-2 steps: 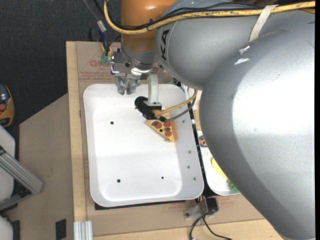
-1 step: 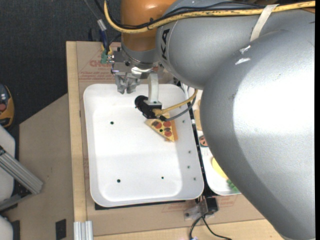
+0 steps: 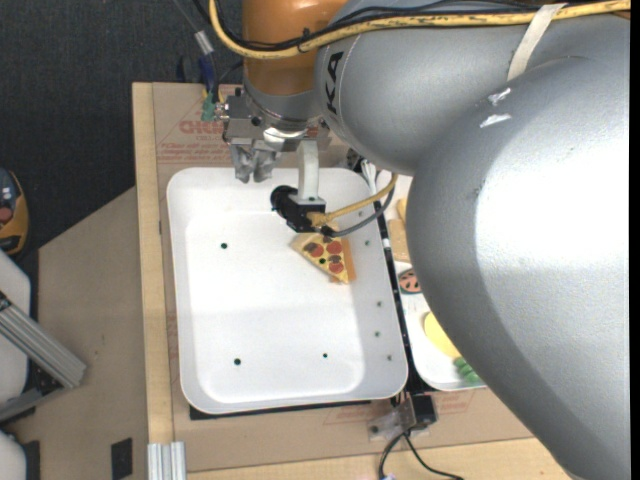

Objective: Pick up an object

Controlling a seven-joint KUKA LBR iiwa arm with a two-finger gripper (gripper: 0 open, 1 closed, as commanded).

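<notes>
A toy pizza slice [image 3: 328, 255], orange with red spots, lies in the left white bin [image 3: 260, 368] toward its far right side. My gripper [image 3: 252, 171] hangs over the bin's far edge, up and to the left of the slice and apart from it. Its two short grey fingers [image 3: 241, 171] stand slightly apart, open, with nothing between them. The large grey arm reaches in from the right and hides most of the right bin.
In the right bin [image 3: 425, 373] a strip shows beside the arm, with a small round dark-patterned piece [image 3: 410, 281], a yellow object [image 3: 441, 335] and a green one [image 3: 466, 370]. A cardboard sheet [image 3: 160, 268] lies under the bins.
</notes>
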